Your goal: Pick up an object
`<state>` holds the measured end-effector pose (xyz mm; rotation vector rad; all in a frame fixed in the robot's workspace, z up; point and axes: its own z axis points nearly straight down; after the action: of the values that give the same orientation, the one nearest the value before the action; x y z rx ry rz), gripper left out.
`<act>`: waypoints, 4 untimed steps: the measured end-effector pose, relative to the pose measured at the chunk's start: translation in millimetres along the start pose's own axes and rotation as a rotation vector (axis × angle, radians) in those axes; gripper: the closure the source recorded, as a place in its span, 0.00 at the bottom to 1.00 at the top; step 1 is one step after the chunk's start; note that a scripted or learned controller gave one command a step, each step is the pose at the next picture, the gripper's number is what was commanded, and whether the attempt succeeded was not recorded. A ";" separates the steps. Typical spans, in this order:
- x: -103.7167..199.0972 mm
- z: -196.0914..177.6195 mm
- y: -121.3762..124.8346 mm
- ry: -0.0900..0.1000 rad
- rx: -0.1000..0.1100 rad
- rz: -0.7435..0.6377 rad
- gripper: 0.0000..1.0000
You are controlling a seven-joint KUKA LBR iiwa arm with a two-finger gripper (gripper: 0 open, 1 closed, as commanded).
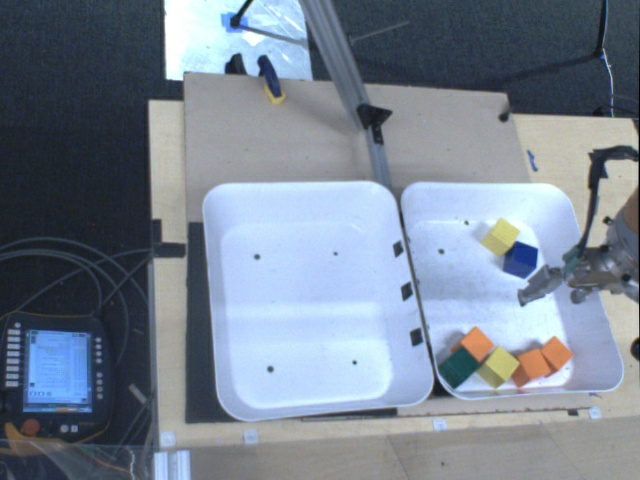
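The gripper reaches in from three o'clock over the right bin, hanging just below the blue cube; whether its fingers are apart or together cannot be told from this view, and nothing is seen between them. The blue cube touches a yellow cube at its eleven o'clock; both lie toward the bin's one o'clock corner. Along the six o'clock wall sits a tight cluster: a dark green cube, an orange cube, a second yellow cube, and two more orange cubes. The left bin lies beside it at nine o'clock. The likely risks: a descent here could land on bare floor between the two groups; a reach for the blue cube might nudge it against its yellow neighbour rather than straddle it; the packed cluster leaves little room for fingers, so a close there could jam or grab an edge.
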<state>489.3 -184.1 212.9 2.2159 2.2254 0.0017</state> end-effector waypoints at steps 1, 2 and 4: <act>-0.1 -0.1 0.0 0.000 -0.001 0.001 0.00; 2.6 41.6 0.0 0.001 0.004 0.002 0.00; -5.5 107.2 3.2 0.000 0.001 0.002 0.00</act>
<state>492.6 -189.6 105.6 2.2182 2.2242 0.0000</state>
